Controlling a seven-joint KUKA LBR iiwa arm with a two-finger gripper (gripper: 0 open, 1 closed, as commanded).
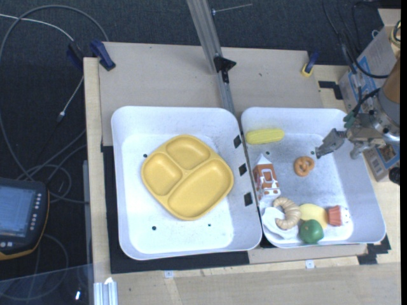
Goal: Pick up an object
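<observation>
Here, at the far left, a handheld control screen (19, 216) lies on dark carpet among loose grey cables (38, 81). The pale wooden bench (159, 75) carries two shallow white bins with rounded corners, side by side and touching along their inner edges. The left bin (127, 132) holds a glossy yellow plastic tray (186, 176) with three moulded compartments, set at a tilt. A slim metal post (203, 18) rises from the bench behind the seam between the bins. In the right bin (356, 189), a yellow corn cob (264, 135) lies near the back wall, a small red-and-white carton (266, 178) sits just beside the left wall, and a little brown pretzel (304, 165) rests alone on the speckled floor near the middle. Along the front wall lie a tan croissant-like pastry (287, 211), a yellow lemon shape (310, 212), a green round fruit (311, 232) and a small red-and-white piece (336, 216), crowded close on a white dish (270, 221). The grey metal hand (325, 146) reaches in over the right bin from the right, just right of the pretzel and above it; nothing shows between its fingers, and whether they are spread or closed cannot be told.
</observation>
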